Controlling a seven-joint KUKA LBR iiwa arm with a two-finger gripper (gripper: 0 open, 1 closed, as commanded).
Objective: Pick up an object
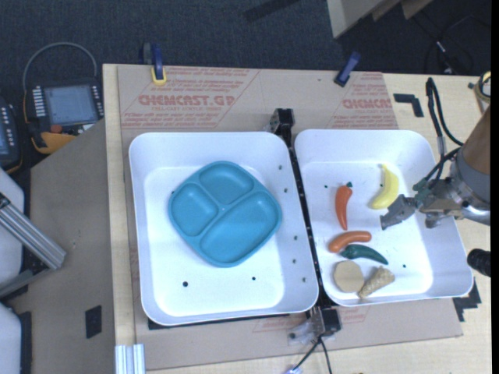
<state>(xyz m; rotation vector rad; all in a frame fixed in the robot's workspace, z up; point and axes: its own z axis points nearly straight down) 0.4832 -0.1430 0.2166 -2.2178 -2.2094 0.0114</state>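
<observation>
Currently at approach stage: gripper (399, 211) hovering over right bin (444, 283), just right of banana (385, 187) and carrot (343, 206). Finger state: cannot tell. Nothing seen grasped. Next: align above one item, descend, close, lift. Blue plate (225, 223) in left bin (156, 287).

Arm (477, 158) cut off at right edge

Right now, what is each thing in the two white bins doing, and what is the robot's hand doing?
Blue plate: lying flat in the left bin, nothing on it.
Banana: lying in the right bin, beside the hand.
Carrot: lying loose.
Hot dog: lying against the green pepper.
Cookie: lying flat, touching the cone.
Hand: over the right bin, holding nothing I can see.
</observation>
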